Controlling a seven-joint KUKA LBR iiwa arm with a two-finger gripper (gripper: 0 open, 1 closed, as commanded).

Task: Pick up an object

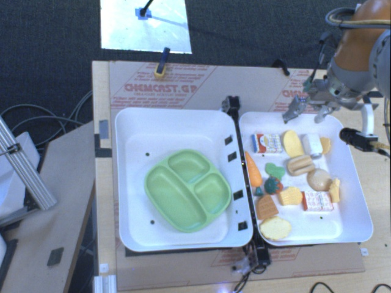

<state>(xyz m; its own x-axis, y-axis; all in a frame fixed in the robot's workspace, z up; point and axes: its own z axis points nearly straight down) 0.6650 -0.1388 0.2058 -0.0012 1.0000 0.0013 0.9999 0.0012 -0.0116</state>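
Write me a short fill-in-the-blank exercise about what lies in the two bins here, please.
1. The green divided plate lies in the ____ bin as the camera sees it.
2. The orange carrot lies along the right bin's ____ edge.
3. The gripper is above the right bin's ____ rim.
4. The plate has ____ compartments.

Missing words: left; left; far; three
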